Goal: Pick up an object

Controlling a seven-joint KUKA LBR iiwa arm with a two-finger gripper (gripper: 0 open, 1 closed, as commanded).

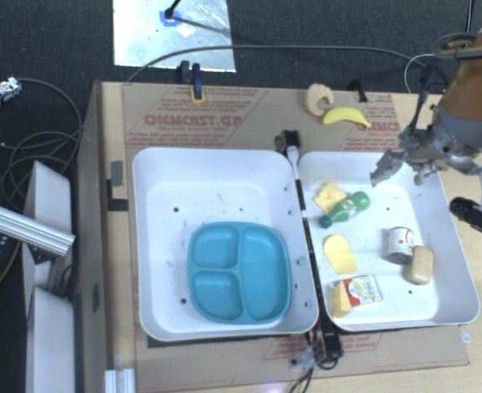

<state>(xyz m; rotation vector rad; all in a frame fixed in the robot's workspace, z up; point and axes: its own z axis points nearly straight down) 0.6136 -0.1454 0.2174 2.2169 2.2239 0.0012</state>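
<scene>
Although the bench holds 2 white bins, the left bin (163, 187) carries just 1 item: a blue 3-compartment plate (239, 271) of smooth moulded plastic with rounded corners, lying flat at lower centre of the frame.

Right of the central divider, the right bin (457, 281) holds the candidate objects. Noted in order: a yellow wedge-shaped block (331, 196); a green bottle (345, 209), lying on its side and touching that block, long axis running lower left to upper right; a flat yellow oval piece (340, 254); a small printed packet (355, 291) at the bin's lower edge; a short tin can (398, 244), tipped over, glossy; and a tan rounded lump (420, 265) just beside the can.

Outside the bins, on the cardboard at upper centre-right, lie a banana (345, 117) and a pale curled object (318, 98).

At the upper right, the gripper (401, 169) hangs over the right bin's upper rim. Its 2 fingers appear spread apart, with nothing between them.

Judgement: the green bottle and yellow block lie nearest, down and to the left of the fingers. The bottle's slanted axis would want the fingers across its narrow width.
</scene>
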